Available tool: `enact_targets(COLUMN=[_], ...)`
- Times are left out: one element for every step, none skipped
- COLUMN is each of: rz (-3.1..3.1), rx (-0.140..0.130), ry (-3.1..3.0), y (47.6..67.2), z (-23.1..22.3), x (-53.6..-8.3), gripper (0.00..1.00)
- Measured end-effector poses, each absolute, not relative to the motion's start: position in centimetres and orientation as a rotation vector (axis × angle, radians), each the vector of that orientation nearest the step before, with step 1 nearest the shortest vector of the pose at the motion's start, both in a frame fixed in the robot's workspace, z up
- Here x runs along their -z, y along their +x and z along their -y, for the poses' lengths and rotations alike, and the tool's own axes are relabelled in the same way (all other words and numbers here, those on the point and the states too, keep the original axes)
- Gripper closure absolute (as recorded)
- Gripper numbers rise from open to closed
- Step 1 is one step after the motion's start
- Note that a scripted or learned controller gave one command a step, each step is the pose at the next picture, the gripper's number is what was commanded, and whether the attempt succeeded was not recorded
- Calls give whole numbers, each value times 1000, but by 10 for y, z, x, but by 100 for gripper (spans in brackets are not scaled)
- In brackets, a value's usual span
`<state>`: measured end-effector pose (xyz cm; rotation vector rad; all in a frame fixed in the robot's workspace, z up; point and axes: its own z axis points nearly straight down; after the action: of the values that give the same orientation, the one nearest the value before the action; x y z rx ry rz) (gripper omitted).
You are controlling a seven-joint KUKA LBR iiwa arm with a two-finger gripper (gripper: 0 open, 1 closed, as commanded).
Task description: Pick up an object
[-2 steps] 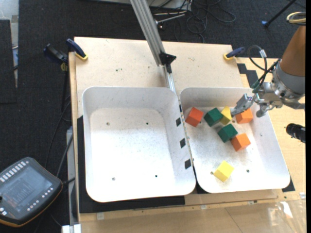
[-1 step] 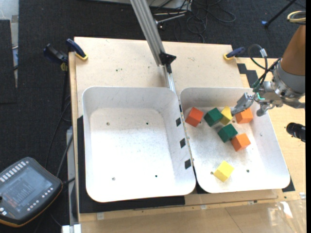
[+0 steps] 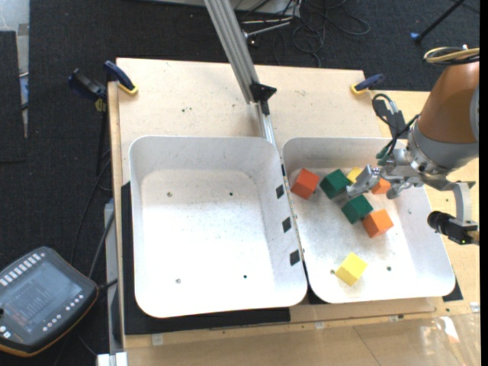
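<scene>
The right bin holds several coloured blocks. An orange block and a green block lie near its back left. A second green block and a second orange block sit in the middle, with a yellow block alone toward the front. My gripper hangs low over the back of the cluster, just above the second green block. A yellow block and an orange piece peek out beside it, partly hidden.
The left bin sits beside the right one, their walls meeting at the middle. A slanted metal rail runs down to the bins' shared back edge. Clamps sit at the bench's back corners, and a teach pendant lies at the lower left.
</scene>
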<state>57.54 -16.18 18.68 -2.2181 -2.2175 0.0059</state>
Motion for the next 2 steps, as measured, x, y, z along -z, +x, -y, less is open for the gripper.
enact_targets(rz=[2218,2224], rx=[-4,2], ry=[-2220,-2222], y=[570,571], z=[161,161], x=[-142,-114], gripper=[0,0])
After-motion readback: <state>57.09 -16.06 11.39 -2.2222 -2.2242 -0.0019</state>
